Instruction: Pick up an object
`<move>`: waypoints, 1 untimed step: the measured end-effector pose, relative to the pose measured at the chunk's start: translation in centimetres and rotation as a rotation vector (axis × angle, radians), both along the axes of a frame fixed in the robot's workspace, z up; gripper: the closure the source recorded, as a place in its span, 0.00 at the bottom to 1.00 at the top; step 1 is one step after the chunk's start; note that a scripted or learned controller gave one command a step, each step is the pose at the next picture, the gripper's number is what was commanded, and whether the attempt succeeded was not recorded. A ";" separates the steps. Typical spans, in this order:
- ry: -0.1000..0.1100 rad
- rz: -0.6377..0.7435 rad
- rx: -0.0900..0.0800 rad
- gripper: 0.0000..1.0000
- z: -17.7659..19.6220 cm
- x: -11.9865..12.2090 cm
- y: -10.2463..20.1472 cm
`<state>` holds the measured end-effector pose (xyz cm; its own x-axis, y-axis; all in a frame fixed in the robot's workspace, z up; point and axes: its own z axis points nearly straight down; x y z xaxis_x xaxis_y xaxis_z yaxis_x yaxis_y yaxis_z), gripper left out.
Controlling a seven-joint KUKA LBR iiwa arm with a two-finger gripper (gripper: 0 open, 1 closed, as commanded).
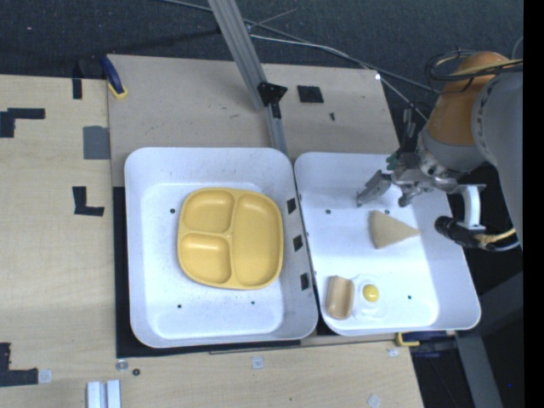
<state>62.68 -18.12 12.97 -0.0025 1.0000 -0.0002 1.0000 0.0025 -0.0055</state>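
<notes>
I see the gripper [388, 194] spread wide, holding nothing.
Beige wedge [391, 230] lies just below it in the right white bin [446, 308].

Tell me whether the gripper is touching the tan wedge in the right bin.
Apart. The camera view shows the gripper open above the tan wedge, with white floor of the right bin between them.

Two bins [136, 228], one plate [230, 236], three foods [391, 229]

Arm [476, 109] cut off by right edge, upper links out of frame. Grey pole [242, 49] runs off the top edge. Small white-and-yellow item [367, 296] in right bin [450, 308] too small to identify.
</notes>
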 end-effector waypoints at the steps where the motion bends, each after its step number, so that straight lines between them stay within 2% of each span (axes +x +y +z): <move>1: -0.006 0.000 -0.003 0.00 -4.6 0.1 0.0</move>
<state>62.73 -18.09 8.36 -0.0023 1.0000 -0.0027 1.0000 0.0023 0.0010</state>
